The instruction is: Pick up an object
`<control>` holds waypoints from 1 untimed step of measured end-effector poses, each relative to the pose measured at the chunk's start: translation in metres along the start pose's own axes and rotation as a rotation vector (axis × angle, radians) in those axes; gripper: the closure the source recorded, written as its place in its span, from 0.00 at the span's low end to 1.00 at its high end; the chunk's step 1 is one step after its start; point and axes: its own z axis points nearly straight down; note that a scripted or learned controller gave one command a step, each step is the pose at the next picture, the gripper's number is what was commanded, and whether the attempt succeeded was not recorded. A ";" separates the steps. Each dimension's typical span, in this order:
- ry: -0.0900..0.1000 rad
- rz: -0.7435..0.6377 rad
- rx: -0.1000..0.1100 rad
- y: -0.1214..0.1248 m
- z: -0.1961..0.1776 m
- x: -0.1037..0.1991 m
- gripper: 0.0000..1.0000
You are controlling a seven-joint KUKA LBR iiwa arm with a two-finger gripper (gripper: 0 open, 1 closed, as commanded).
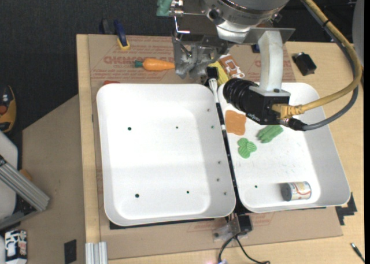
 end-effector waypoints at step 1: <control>-0.006 0.000 0.013 -0.001 0.007 0.000 0.00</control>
